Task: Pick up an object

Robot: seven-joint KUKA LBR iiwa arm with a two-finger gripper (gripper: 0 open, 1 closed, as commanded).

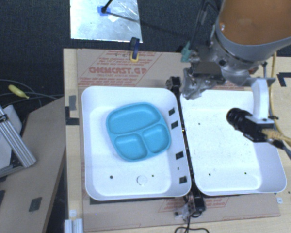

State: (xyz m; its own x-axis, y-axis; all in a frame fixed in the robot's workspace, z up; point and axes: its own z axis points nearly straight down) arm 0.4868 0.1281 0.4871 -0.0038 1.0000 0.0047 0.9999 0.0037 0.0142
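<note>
blue divided plate (137, 131) lies in the left bin (94, 178); the jaws (193, 89) are too blurred to tell.

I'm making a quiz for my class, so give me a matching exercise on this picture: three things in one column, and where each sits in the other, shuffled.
Things:
1. blue divided plate
2. tool
3. silver sheet

Places:
A. on the dark floor beyond the bench
B. in the left bin
C. over the far edge of the right bin

Pairs: 1-B, 2-C, 3-A

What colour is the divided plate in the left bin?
Light blue; the plate shows best in the camera view.
</note>
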